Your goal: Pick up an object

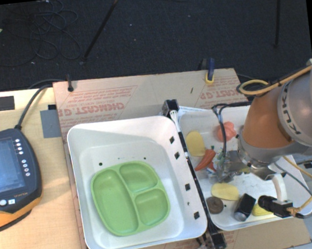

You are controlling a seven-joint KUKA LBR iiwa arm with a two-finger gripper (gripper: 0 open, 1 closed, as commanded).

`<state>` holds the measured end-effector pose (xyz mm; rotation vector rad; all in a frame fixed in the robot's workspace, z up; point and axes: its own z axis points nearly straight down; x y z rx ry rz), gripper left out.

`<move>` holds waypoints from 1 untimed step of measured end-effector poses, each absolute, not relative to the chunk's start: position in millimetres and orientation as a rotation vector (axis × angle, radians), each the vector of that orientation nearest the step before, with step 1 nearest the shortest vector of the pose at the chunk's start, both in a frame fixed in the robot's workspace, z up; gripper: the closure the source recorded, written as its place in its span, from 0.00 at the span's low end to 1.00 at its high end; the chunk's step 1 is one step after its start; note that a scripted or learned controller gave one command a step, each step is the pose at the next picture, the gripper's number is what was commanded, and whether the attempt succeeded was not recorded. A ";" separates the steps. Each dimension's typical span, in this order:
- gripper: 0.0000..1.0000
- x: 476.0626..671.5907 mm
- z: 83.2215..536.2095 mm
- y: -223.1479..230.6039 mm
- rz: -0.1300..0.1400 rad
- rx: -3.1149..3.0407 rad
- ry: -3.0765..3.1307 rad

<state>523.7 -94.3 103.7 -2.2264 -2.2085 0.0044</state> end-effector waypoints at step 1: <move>0.00 523.6 103.3 -94.3 0.005 -2.227 -2.208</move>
